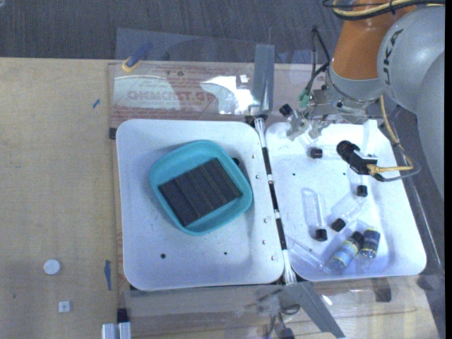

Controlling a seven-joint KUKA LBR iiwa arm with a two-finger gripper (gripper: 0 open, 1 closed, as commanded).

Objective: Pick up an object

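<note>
My gripper hangs over the far left corner of the right bin, with nothing seen held in it. Just below it, a small black cap lies on the bin floor. Nearer the front are a clear tube with a black cap, a second clear tube, another loose black cap, and two small dark-capped bottles. In the left bin sits a teal dish holding a dark grey ribbed block.
A ridge divides the two bins. A clear plastic sheet with printed packaging lies behind the left bin, with an upright grey post beside it. Bare wooden bench spreads to the left.
</note>
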